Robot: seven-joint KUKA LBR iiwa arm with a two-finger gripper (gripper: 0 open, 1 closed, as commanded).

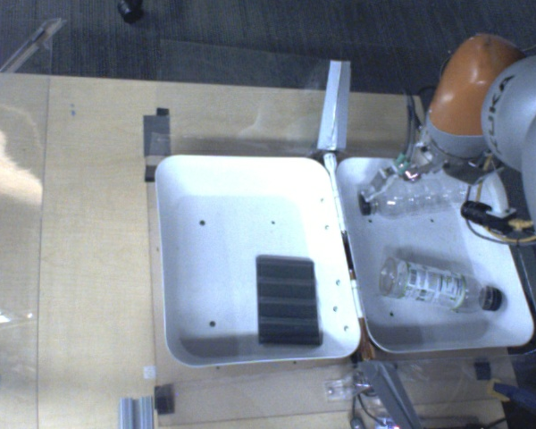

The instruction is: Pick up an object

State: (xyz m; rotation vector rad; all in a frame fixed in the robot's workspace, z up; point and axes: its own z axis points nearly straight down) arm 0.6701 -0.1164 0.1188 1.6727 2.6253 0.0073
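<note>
Arm (505,96) enters from right, orange band over right bin (518,324) far edge. Tool (384,189) low in right bin's far left part, clear fingers hard to read; cannot tell whether wide, narrow or gripping. Clear bottle (433,285) with dark cap lies on side in right bin's near half, cap pointing right, apart from tool. Black ribbed block (287,299) lies flat in left bin (188,204), near right corner. Both bins on wooden desk (89,266).

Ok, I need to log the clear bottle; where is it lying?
The clear bottle lies on its side in the right bin, toward its near edge, below the gripper.
</note>
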